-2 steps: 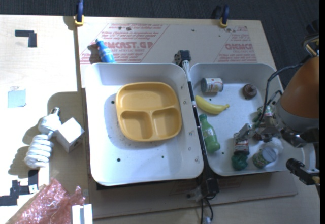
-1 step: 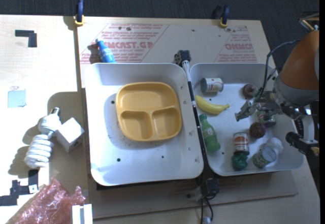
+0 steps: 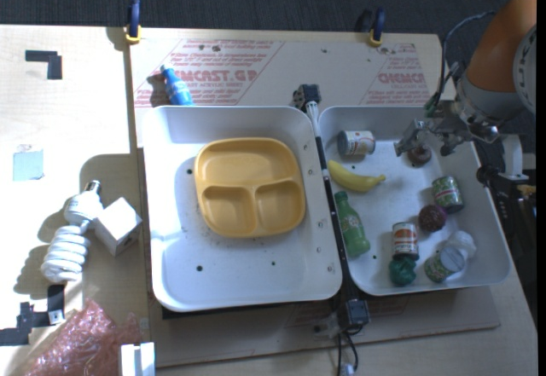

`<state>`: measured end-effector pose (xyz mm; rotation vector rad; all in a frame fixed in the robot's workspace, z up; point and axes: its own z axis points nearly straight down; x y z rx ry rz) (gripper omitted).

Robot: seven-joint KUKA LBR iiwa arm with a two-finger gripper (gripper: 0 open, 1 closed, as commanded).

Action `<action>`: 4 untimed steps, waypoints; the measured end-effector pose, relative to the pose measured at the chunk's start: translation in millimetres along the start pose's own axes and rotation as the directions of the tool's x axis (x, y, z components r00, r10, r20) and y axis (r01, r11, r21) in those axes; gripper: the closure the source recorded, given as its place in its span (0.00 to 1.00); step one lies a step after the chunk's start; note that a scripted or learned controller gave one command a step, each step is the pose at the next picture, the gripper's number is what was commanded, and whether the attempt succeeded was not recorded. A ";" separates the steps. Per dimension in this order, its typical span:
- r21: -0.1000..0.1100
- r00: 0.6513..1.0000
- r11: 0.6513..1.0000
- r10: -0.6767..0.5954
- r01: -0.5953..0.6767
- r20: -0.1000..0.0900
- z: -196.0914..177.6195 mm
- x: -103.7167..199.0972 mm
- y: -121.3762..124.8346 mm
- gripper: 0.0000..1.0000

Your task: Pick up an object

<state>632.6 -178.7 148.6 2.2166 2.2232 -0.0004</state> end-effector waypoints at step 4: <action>0.000 1.000 1.000 0.000 0.000 0.000 -14.9 10.2 26.8 0.00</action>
